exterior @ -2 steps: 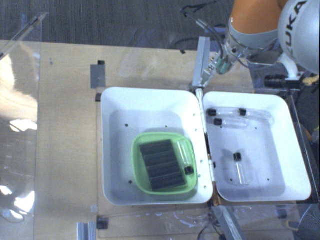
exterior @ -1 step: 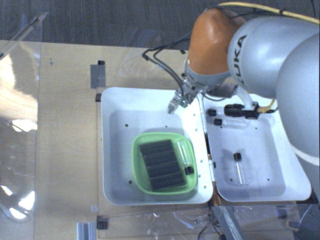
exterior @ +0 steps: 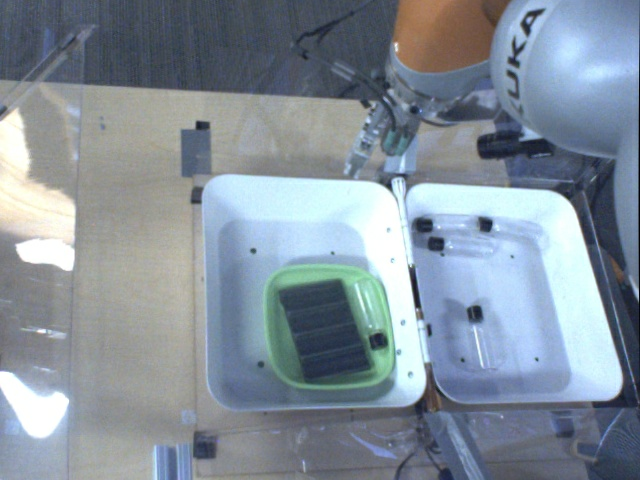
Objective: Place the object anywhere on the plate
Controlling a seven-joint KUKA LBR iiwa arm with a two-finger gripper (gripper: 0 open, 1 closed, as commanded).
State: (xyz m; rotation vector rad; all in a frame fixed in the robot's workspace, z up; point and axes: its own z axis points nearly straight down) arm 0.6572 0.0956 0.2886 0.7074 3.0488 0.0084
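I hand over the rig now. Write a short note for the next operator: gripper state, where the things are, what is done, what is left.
Gripper: above the bench behind the bins, near the gap between them. Nothing seen between its fingers; open or shut is unclear.
Left bin: green plate with a dark ribbed insert. One clear vial with a black cap lies on the plate's right side.
Right bin: three more clear vials, two near the back, one in the middle.
Done: one vial is on the plate.
Left: likely nothing, unless the other vials must follow.

2 white bins, 1 green plate, 4 clear vials (black caps)
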